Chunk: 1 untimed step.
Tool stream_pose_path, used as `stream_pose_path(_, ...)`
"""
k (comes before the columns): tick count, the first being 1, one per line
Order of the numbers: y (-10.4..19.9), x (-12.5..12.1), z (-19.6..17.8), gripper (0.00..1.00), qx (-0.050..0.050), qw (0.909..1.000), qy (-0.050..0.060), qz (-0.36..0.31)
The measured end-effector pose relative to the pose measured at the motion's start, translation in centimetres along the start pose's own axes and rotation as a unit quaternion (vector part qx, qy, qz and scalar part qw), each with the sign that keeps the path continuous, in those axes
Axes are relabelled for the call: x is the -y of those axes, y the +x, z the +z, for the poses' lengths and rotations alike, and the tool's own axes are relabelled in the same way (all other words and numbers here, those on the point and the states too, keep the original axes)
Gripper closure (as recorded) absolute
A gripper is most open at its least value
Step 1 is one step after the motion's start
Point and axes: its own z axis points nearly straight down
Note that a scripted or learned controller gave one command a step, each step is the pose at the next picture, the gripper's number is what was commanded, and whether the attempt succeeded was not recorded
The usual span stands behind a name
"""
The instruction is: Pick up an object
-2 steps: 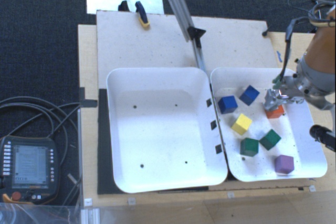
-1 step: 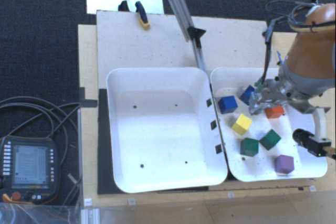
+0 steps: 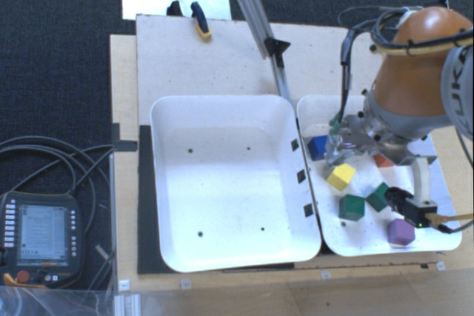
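Hovering the gripper [image 3: 335, 150] low in the right bin [image 3: 437, 237], near its left wall, w/ the blue block [image 3: 318, 147] just beside it and the yellow block [image 3: 341, 177] a bit nearer the front edge. Can't tell how the jaws stand. I'd centre over blue, then descend straight.

Bench [image 3: 222, 63]: two shallow white bins side by side. Left bin [image 3: 222, 181]: bare white floor with few dark specks. Right bin [image 3: 370, 237]: blue block [image 3: 318, 147] near left wall; yellow block [image 3: 341, 176] just below it; green cube [image 3: 352, 207] below yellow; dark green block [image 3: 379, 197] just beside cube; purple block [image 3: 401, 232] near front corner; orange-red piece [image 3: 383, 160] partly hidden by arm. Gripper [image 3: 339, 148] low over right bin, just beside blue block. Arm's orange band [image 3: 418, 63] above. Teach pendant [image 3: 41, 237] on floor at left, cables [image 3: 67, 159] attached. Metal pole [image 3: 252, 4] slanting across the bench's back.
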Motion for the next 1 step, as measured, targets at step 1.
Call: stream_pose_path(1,5.70,-0.63,1.20,1.00,0.000,1.0000,0.001,0.000)
